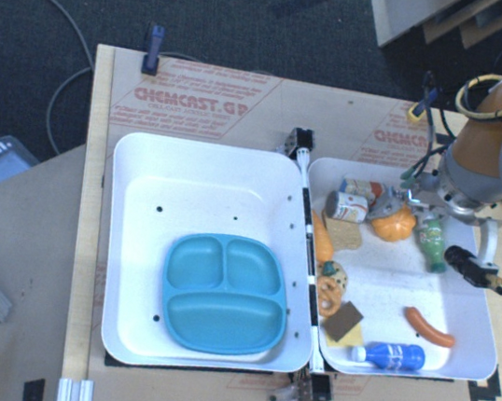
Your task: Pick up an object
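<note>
Though nothing lifted yet, step in hand judged approach: gripper point(400, 201) low in right bin point(473, 320), touching orange fruit point(393, 225); jaws' state cannot be told. Next move calls for jaws closing squarely on round fruit. Beyond right bin: cardboard-covered bench point(210, 103), then dark carpet point(216, 5).

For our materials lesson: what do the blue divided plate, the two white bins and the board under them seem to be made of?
Blue divided plate: probably moulded plastic, matt, one even colour with rounded compartment ridges. White bins, left and right: likely thin formed plastic, smooth with a slight sheen and rolled rims. Board: seemingly cardboard, tan, dull, with red print.
</note>
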Robot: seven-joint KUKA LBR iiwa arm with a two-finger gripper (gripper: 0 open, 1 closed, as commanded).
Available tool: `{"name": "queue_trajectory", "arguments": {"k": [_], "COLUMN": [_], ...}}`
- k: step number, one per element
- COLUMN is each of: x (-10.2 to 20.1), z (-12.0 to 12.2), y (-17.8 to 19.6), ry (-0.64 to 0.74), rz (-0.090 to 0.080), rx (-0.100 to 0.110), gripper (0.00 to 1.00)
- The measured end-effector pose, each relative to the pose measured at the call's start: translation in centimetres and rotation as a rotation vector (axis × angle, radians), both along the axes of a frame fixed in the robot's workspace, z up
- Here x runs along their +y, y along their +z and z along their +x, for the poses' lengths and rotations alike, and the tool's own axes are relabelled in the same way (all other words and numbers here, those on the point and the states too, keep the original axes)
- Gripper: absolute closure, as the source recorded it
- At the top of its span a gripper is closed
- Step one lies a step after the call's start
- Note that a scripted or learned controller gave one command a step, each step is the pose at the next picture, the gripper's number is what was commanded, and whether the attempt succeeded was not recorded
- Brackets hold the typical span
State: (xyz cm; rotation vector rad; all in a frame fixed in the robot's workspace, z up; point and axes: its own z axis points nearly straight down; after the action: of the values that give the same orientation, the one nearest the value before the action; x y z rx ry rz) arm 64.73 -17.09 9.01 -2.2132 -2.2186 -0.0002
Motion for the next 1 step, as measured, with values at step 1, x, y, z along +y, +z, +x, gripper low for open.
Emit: {"name": "queue_trajectory", "arguments": {"k": [1], "x": [-0.07], "z": [0.09], "y": [1.10], "ry": [0.000], "rz": [-0.003], "rx": [-0.004], "gripper": [1.00]}}
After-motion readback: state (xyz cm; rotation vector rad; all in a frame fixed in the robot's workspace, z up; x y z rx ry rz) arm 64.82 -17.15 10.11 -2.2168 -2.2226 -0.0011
